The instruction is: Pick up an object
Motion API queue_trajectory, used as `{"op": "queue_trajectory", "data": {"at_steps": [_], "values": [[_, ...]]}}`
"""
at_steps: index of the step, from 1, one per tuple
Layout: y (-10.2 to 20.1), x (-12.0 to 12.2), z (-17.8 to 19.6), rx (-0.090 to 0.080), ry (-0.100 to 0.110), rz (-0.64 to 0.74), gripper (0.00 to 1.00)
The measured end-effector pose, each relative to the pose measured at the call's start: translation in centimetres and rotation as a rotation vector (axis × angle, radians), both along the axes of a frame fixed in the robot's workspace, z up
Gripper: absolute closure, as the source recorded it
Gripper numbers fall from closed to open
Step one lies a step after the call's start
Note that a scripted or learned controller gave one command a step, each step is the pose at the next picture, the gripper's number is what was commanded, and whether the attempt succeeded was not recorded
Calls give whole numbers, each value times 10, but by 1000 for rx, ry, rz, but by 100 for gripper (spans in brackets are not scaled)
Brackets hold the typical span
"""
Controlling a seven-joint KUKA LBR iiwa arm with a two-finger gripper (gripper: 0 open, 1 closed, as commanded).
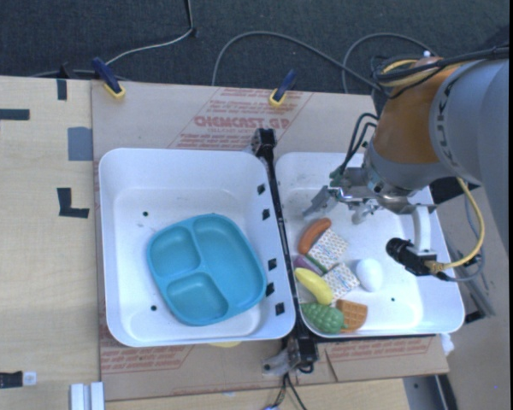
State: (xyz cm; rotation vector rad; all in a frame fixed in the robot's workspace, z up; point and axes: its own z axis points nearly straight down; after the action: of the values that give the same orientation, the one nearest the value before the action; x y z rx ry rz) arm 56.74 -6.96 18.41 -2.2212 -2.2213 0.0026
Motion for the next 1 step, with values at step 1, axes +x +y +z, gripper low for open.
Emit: {"op": "queue_trajectory", "data": {"at_steps": [1], "values": [[35,13,0,1,1,2,0]]}}
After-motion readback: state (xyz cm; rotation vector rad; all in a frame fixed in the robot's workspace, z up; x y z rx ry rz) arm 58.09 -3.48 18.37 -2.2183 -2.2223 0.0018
